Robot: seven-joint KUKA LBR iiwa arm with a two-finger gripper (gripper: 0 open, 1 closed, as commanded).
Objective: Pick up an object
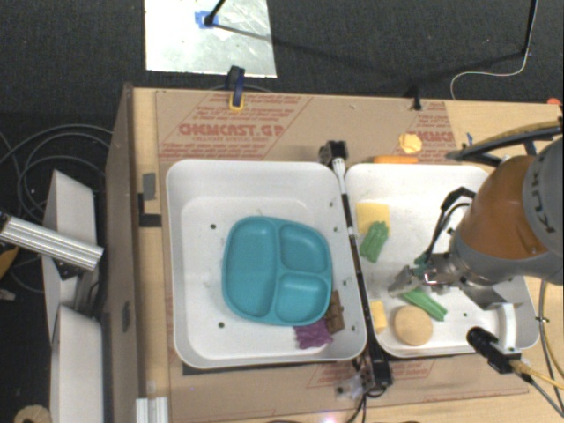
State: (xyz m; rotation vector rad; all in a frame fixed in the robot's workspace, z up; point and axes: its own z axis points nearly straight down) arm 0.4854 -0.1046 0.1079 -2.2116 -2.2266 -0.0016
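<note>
From above, the arm [511, 227] reaches in from the right over the right bin [458, 176], its tool [412, 278] low among the items. Whether the tool is open or closed, I cannot tell. Just beneath it lies a green piece [426, 304], touching a tan round object [412, 326]. Another green piece [373, 241] rests beside a yellow block [374, 213]. The left bin [194, 183] carries a teal divided plate [277, 270] and a purple object [310, 335].

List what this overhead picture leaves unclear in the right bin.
- Hand: small and blurred in the camera view, so its grip cannot be read.
- Green piece under the hand: touching or apart cannot be told.
- Right bin: the arm covers its right side.
- Orange item past the far rim: mostly hidden.
</note>
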